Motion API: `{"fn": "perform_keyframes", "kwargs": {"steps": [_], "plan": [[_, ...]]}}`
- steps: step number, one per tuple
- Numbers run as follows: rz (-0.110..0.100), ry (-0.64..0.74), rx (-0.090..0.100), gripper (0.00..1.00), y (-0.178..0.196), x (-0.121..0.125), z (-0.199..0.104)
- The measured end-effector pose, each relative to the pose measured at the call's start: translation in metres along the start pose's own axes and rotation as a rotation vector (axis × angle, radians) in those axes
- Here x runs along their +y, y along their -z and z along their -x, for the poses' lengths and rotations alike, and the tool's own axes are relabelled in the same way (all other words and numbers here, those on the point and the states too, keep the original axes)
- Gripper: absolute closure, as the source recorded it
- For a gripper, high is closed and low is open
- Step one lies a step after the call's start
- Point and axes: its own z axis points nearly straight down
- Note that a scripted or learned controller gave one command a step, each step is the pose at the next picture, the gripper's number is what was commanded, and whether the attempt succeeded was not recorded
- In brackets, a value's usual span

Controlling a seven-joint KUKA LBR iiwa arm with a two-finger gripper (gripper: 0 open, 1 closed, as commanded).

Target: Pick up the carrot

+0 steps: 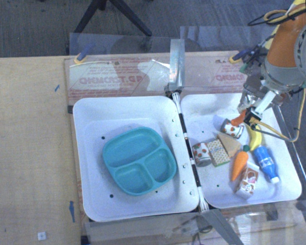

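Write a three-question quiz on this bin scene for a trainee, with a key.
1. True or false: the carrot lies in the same bin as the teal plate.
2. What lies just beside the carrot, toward the view's right? A) a blue bottle B) a spoon C) a red cup
3. Fill in: the teal plate is divided into ___ compartments.

Key: 1. False, the carrot is in the right bin. 2. A. 3. Three.
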Motion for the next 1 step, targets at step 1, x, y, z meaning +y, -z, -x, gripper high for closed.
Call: {"fn": "perform_keyframes", "kwargs": {"steps": [1], "plan": [[-0.001, -0.367, 0.000, 1.00, 0.0842, -0.0292, 0.0550]]}}
